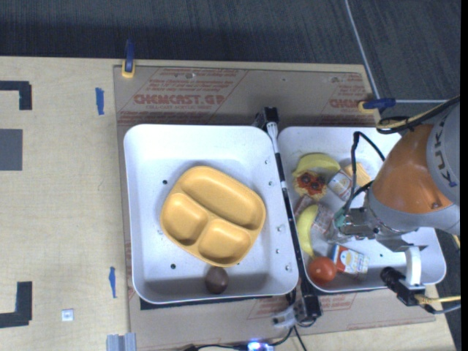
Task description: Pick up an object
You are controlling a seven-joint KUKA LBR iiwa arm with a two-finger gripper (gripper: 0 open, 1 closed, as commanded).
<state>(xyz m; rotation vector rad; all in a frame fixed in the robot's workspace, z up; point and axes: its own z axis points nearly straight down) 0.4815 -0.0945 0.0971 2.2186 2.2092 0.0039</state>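
The right bin (436, 268) holds several objects. A yellow banana (319, 162) lies at its far side, with a red and dark berry-like piece (311, 184) just below it. A second yellow banana-like piece (306, 229) lies along the left wall. A red tomato (322, 269) sits near the front, beside a small white carton with a red label (351, 260). A clear wrapped item (338, 186) lies near the middle. My gripper (338, 221) hangs low over the middle of this bin, above the carton and right of the yellow piece. The arm's body hides what lies under it.
The left bin (146, 159) holds a yellow three-compartment plate (212, 214) and a small brown round object (216, 279) at its front wall. A black divider bar (281, 178) runs between the bins. Cables (365, 148) loop above the arm's orange band (413, 181).
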